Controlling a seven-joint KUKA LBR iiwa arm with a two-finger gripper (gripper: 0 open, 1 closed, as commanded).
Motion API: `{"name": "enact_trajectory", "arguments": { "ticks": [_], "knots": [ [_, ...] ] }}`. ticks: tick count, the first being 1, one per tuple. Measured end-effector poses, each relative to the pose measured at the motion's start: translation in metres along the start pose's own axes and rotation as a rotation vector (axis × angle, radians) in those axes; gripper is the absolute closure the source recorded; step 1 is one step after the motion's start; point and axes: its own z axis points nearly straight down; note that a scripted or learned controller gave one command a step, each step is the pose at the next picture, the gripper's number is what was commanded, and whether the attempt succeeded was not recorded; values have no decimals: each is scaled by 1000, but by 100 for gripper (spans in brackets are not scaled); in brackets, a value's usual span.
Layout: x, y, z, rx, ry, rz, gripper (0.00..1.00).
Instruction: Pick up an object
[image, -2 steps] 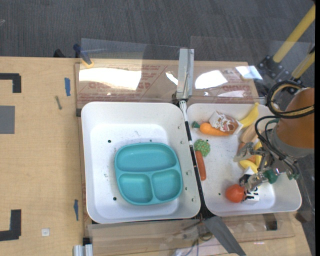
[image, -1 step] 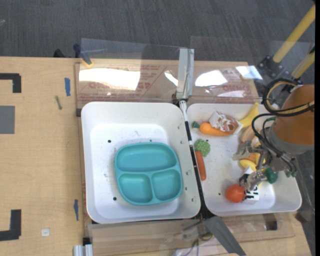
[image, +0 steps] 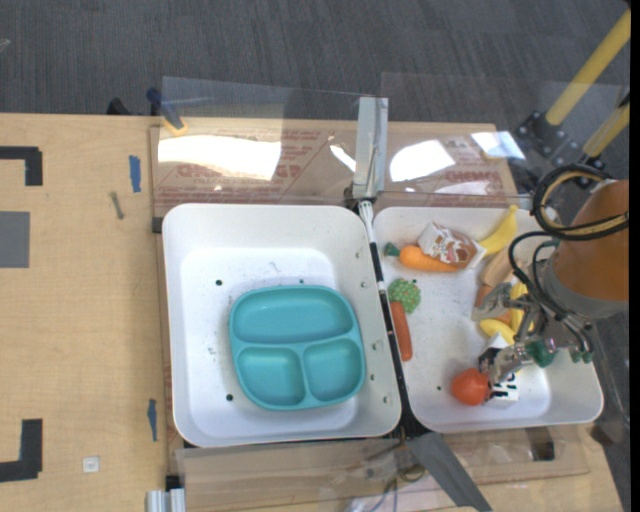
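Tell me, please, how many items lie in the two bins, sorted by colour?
Teal: 1, the divided plate
Orange: 2, the carrot and the long carrot
Red: 1, the tomato
Yellow: 1, the banana
Green: 1, the leafy piece
White: 1, the packet
Total: 7; items under the arm are uncounted.

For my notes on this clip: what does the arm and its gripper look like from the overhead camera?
The arm enters from the view's right, showing a broad orange band with grey above it. Black cables loop beside the wrist. The gripper below is a small metallic assembly with dark and green parts, too cluttered to make out finer detail. No markings are readable.
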Motion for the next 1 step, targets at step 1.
{"name": "enact_trajectory", "arguments": {
  "ticks": [1],
  "knots": [
    [-7,0,2,-1,22,5,0]
  ]
}}
